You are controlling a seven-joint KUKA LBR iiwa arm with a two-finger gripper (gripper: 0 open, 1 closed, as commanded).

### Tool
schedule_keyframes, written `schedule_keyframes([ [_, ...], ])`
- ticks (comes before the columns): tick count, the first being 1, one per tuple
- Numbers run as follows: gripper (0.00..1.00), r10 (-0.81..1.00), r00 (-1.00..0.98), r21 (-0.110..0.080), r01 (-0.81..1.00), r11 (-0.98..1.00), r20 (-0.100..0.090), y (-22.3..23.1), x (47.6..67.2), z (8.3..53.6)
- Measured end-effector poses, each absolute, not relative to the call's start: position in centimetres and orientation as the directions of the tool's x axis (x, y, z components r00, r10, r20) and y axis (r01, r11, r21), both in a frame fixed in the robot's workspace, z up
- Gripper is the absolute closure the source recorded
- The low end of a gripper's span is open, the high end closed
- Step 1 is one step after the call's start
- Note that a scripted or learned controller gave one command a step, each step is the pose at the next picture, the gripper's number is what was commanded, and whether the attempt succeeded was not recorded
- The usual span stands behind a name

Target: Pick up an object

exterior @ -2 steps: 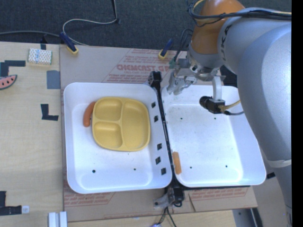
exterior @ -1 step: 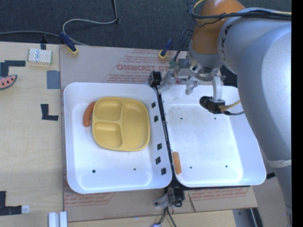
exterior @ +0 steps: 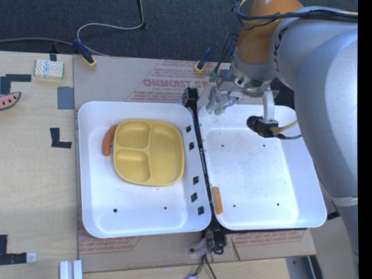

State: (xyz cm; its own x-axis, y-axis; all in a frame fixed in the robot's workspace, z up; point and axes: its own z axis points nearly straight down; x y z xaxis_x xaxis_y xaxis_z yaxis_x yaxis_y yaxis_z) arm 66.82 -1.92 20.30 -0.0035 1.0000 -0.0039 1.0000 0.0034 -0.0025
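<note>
Gripper hangs over the far left corner of the right bin, just beside the black divider strip where the two bins meet; metallic fingers point down and left toward the rim. Whether they are open or shut I cannot tell; nothing is visible between them. Above it, the orange band and the grey arm filling the right side. A black fitting with a cable hangs just right of the gripper, over the right bin floor. Nearest loose thing: a small orange piece, carrot-like, lying in the right bin against its left wall, well below the gripper toward the near edge, apart from it. Next, left of the gripper and across the divider, in the left bin: a yellow divided plate with three compartments, flat on the bin floor, lower left of the gripper. A reddish-orange sausage-shaped item lies touching the plate's far side from the gripper, on its left edge. Both well apart from the gripper. Bins sit on a cardboard sheet with red lettering, laid on a pale wooden bench. Far left of the gripper on the bench: a small checkered block, a watermelon-slice shape at the frame edge, some black tape marks. Beyond the bench, dark carpet with a thin cable and blue-and-yellow clips.
</note>
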Motion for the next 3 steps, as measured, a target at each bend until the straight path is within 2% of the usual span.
schedule_keyframes([
  [1,0.00,1.000,-0.003,-0.002,1.000,0.003,-0.005,-1.9,66.8,20.3],
  [2,0.00,1.000,0.001,-0.002,1.000,-0.001,-0.002,-6.3,66.8,18.4],
  [3,0.00,1.000,-0.002,-0.001,1.000,0.002,0.000,-2.4,66.8,18.4],
])
